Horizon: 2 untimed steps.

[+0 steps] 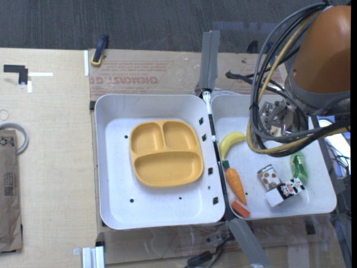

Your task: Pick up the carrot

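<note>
The carrot (pixel 235 185) lies near the left wall of the right bin (pixel 321 205), with a banana (pixel 230 142) just beyond it. Farther right, the gripper (pixel 274 118) hangs among cables; its opening I cannot tell.

- There is one camera, high above the bench, looking down at a slant.
- It sees both white bins whole: the left bin (pixel 106 166) with the yellow plate (pixel 165 152) sits in the middle of the picture, and the right bin (pixel 321 200) is toward the right side.
- The far edge of the bench and a dark floor are at the top.
- The arm (pixel 326 49) comes in from the right and looks big because it is close to the camera.
</note>
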Available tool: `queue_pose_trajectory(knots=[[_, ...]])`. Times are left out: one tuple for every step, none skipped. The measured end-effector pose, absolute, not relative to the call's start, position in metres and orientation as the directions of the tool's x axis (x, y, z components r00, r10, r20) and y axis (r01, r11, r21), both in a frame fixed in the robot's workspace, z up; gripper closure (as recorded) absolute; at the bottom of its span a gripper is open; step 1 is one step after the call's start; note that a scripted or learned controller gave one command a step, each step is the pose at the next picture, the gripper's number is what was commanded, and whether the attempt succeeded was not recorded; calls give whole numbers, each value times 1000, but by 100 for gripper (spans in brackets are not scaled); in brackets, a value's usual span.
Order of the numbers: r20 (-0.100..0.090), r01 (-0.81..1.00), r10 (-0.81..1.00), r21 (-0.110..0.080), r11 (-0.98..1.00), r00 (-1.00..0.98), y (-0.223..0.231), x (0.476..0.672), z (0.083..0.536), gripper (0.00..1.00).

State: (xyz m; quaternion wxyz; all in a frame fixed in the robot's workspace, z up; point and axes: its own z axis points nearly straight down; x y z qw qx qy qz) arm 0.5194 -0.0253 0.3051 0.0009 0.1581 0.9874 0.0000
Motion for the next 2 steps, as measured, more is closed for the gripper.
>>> queue_pose_trajectory(knots=[[-1, 248, 248, 0, 969, -969, -56, 479, 442, 100], [-2, -615, -615, -1, 789, -789, -111, 486, 441, 100]])
